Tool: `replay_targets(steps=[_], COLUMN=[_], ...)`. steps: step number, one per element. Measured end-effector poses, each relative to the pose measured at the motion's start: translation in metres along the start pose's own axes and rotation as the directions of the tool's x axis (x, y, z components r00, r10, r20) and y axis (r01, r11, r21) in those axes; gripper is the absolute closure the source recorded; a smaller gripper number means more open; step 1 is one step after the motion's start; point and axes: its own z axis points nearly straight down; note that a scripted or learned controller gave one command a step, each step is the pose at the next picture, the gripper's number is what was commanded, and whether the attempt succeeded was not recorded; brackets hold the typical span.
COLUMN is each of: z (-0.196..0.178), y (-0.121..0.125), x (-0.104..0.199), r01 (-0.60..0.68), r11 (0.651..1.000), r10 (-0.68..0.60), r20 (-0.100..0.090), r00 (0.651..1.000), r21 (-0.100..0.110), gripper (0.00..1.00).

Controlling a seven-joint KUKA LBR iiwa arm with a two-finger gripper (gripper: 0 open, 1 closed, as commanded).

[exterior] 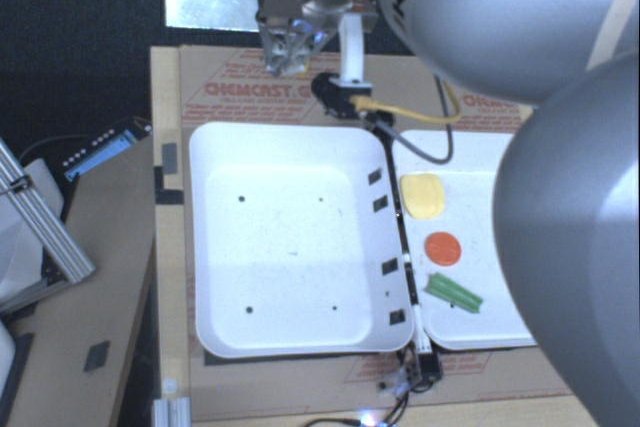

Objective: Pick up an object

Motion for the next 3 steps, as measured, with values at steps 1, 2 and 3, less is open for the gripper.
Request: replay_targets(steps=[1, 2, 3], z=[0.095, 0.004, 0.08], y=[-0.061, -0.051, -0.062], x=[-0.001, -0.084, -0.028], r01=[-0.005, -0.012, -0.001], r11=[1.0, 1.0, 1.0], r10=[0.005, 0.012, 0.001], r20=[0.006, 0.004, 0.004], r00=[1.0, 1.0, 1.0], r21=[0.02, 0.001, 0.015], gripper=[1.0, 1.0, 1.0])
